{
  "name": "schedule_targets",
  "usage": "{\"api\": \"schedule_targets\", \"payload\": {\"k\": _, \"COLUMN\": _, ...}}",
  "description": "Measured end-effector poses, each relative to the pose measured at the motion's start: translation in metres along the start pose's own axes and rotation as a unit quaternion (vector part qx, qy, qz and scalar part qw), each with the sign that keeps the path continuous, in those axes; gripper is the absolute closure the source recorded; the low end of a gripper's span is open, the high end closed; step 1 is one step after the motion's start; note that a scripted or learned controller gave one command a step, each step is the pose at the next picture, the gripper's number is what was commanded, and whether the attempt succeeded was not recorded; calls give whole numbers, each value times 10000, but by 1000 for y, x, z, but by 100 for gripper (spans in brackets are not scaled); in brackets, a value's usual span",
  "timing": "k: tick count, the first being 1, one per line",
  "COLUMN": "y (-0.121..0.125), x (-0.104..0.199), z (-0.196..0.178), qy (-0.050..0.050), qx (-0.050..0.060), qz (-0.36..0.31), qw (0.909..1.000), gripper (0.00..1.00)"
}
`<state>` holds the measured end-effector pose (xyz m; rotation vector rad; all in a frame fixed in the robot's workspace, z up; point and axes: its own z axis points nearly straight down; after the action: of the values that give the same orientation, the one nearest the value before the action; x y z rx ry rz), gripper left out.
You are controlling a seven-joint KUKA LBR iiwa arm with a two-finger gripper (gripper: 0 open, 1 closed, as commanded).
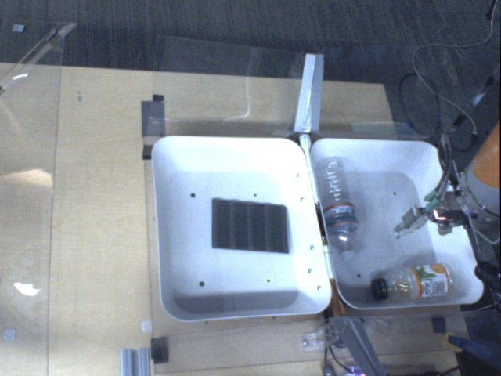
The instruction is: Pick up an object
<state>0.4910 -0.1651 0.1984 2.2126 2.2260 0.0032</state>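
Hovering over right bin (391, 159): gripper (416, 219) spread, pinching nothing; next, lowering onto clear bottle (338, 204) or juice bottle (413, 283).

The left bin (180, 178) is white, and a dark grey panel (250, 225) with darker vertical stripes lies at its middle. The right bin (391, 163) beside it is white too. Against that bin's left wall lies a clear bottle (338, 204) with a dark blue band around its middle. Near the same bin's front edge lies a second bottle (412, 283), yellowish, with a black cap and a white, green and orange label. The bench (78, 210) under both bins is pale wood. The arm's band (487, 163), right of the right bin, is orange.
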Motion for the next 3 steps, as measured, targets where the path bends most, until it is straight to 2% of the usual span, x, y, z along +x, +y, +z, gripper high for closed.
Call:
{"api": "schedule_targets", "payload": {"k": 1, "y": 0, "x": 32, "z": 109, "qy": -8, "qx": -56, "qz": -766, "qw": 9970, "gripper": 0}}
{"api": "schedule_targets", "payload": {"k": 2, "y": 60, "x": 50, "z": 109, "qy": -17, "qx": -45, "qz": -1495, "qw": 9887, "gripper": 0}}
{"api": "schedule_targets", "payload": {"k": 3, "y": 129, "x": 55, "z": 112, "qy": 12, "qx": 44, "qz": -1020, "qw": 9948, "gripper": 0}}
